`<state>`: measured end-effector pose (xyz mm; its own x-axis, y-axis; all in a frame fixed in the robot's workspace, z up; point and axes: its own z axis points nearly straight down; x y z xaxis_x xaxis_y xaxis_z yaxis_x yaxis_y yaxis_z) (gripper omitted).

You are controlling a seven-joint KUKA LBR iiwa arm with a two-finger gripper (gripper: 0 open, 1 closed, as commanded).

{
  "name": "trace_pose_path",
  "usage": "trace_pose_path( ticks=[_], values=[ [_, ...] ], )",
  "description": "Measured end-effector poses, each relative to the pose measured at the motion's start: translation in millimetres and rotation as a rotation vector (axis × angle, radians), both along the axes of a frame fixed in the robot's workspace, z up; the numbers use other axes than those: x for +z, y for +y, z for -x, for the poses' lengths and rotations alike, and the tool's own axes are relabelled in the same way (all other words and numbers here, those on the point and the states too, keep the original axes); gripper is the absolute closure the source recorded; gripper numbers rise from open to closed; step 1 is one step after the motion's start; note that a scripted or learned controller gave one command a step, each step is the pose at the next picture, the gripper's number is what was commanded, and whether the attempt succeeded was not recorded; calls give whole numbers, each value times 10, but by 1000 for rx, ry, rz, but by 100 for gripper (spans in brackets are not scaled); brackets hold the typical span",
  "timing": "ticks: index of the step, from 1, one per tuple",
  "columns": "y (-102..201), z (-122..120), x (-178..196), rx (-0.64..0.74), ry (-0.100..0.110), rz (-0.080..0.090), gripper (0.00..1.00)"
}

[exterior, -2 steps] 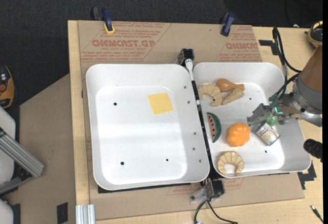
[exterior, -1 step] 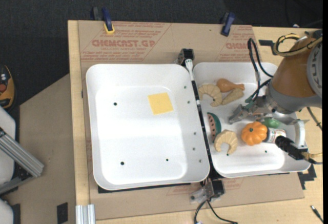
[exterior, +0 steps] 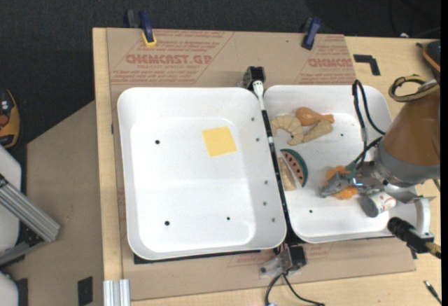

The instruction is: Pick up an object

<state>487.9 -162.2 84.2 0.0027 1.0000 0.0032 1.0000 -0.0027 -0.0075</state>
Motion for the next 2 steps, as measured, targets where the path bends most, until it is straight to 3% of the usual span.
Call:
trace_pose_path(
  ticks=[1,2],
  values=[
    [40,-672,10,6,-13,5,0],
    [394,-1696,18,10,-18,5,0]
  ],
)
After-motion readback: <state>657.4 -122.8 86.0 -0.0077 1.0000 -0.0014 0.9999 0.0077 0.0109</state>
